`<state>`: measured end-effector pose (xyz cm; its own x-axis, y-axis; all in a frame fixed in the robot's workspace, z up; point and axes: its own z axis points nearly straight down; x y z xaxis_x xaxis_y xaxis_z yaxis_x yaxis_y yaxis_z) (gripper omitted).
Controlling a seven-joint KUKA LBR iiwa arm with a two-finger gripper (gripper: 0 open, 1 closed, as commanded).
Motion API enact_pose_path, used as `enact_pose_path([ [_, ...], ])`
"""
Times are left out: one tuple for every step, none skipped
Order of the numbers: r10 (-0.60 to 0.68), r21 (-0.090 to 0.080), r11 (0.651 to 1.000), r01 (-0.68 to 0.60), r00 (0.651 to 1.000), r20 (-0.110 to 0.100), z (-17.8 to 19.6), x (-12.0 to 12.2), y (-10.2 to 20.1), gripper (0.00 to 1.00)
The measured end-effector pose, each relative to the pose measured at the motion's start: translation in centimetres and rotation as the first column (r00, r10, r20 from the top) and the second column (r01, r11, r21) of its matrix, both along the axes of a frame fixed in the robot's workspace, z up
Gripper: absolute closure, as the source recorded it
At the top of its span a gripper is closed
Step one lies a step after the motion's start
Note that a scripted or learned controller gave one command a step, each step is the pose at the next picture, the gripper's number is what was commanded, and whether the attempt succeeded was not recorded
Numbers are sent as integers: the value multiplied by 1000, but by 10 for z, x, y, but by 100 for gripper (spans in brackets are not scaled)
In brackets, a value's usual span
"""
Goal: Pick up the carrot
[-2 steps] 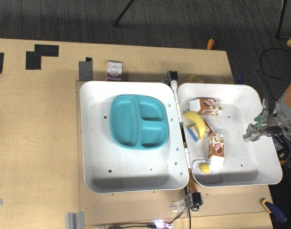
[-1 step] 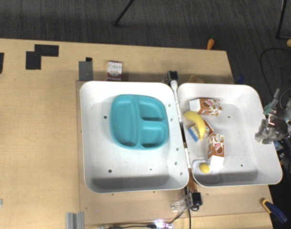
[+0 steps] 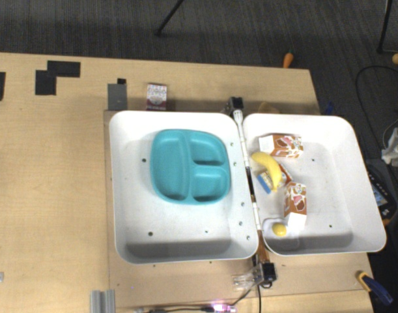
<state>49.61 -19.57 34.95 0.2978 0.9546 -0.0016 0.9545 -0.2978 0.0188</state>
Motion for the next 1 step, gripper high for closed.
enact_pose_path([
  [98,9,995,-98,995,-16,-66,-8,80,100],
])
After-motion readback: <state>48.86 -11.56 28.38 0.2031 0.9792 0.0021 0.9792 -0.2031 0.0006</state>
